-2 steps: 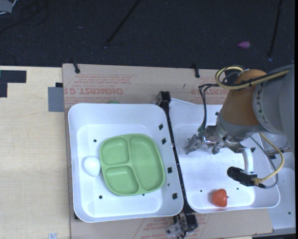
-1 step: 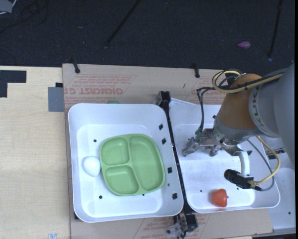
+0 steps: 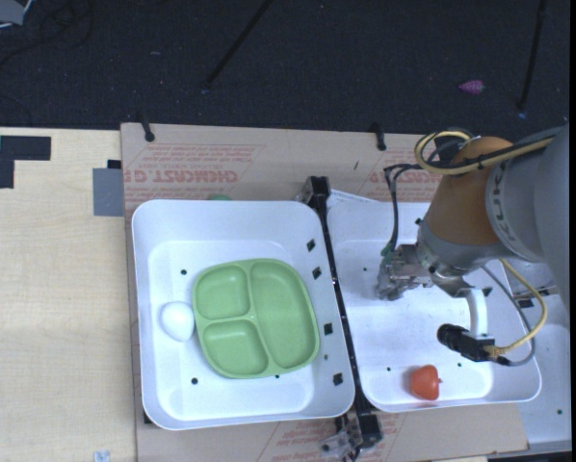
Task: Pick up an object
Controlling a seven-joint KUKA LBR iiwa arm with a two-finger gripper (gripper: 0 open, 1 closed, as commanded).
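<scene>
The gripper (image 3: 396, 282) hangs low in the right-hand shallow white bin (image 3: 519, 393); whether it is clenched or released I cannot tell. The small red rounded object (image 3: 424, 382) sits well apart near the front wall, so a descent here would likely grab nothing.

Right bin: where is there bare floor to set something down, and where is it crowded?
In the right bin, bare floor lies along the left wall below the claw, reaching to the red object near the front edge. The bin's upper right is crowded by the arm and its cables. The left bin is mostly taken by the green divided plate and white ball.
</scene>
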